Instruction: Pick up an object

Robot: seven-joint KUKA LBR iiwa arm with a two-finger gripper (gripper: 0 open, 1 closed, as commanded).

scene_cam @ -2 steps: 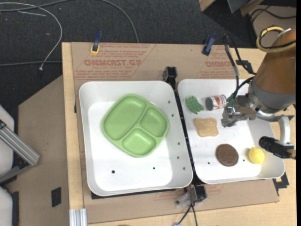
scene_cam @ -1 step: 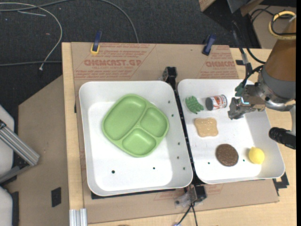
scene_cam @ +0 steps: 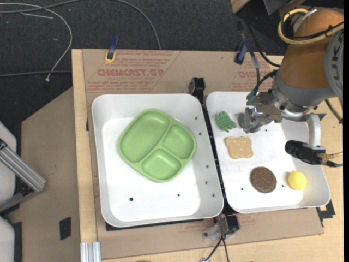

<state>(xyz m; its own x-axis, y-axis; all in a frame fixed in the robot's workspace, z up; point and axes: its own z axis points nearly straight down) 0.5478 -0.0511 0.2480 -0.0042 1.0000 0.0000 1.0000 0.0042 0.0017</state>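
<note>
The right bin (scene_cam: pixel 238 201) holds a small green leafy piece (scene_cam: pixel 224 120) at its far left, a tan slice of bread (scene_cam: pixel 239 147) in the middle, a round brown cookie (scene_cam: pixel 263 179) nearer the front, and a yellow ball (scene_cam: pixel 297 180) at the front right. My gripper (scene_cam: pixel 250 123) hangs over the far part of this bin, just right of the green piece and just beyond the bread. Nothing shows between its fingers.
In the left bin (scene_cam: pixel 109 195) lies a green divided plate (scene_cam: pixel 157 144). A black clamp (scene_cam: pixel 196 84) sits at the far end of the seam between the bins. Cardboard (scene_cam: pixel 136 70) lies under both bins, with cables on the dark floor beyond.
</note>
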